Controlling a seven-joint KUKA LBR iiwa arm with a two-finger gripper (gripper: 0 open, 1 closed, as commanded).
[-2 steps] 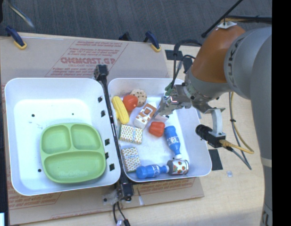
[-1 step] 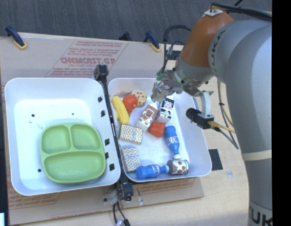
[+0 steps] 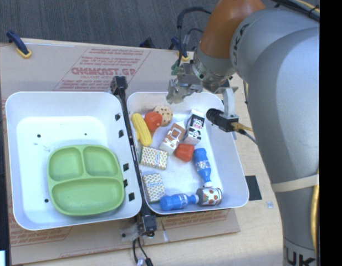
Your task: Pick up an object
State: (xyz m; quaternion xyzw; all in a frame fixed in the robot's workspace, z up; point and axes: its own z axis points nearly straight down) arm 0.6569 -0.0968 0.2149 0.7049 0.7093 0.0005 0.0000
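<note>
Toys (image 3: 176, 154): crowd the right bin (image 3: 237, 170), frame centre.
Gripper (image 3: 176, 96): over that bin's top rim, seemingly nothing held; finger state unclear.
Left bin (image 3: 26, 126): green plate (image 3: 85, 179).

**Cardboard bench top on dark carpet**

A brown cardboard sheet (image 3: 104, 71) printed with red lettering covers the bench. Beyond its far edge lies dark grey flooring (image 3: 93, 7), apparently ribbed carpet, though the texture is hard to make out. A blue and yellow clamp (image 3: 18, 43) grips the sheet's far left corner. Even, soft light falls everywhere.
</note>
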